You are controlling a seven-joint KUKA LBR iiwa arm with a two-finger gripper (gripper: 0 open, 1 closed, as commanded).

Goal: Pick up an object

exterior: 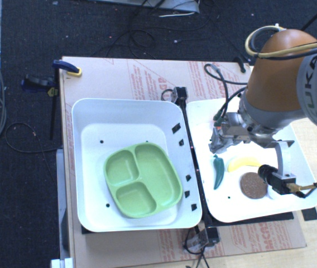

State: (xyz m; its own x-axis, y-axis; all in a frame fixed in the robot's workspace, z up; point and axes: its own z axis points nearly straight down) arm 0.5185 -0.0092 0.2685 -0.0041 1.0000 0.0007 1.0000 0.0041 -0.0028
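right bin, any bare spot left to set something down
Bare floor runs along the right bin's near rim, below the green pepper and brown disc. The middle is crowded: pepper, banana, disc and the gripper cluster there.

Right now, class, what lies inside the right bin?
A green pepper, a yellow banana and a brown disc lie in the right bin. The arm covers the bin's upper part, so anything there is hidden.
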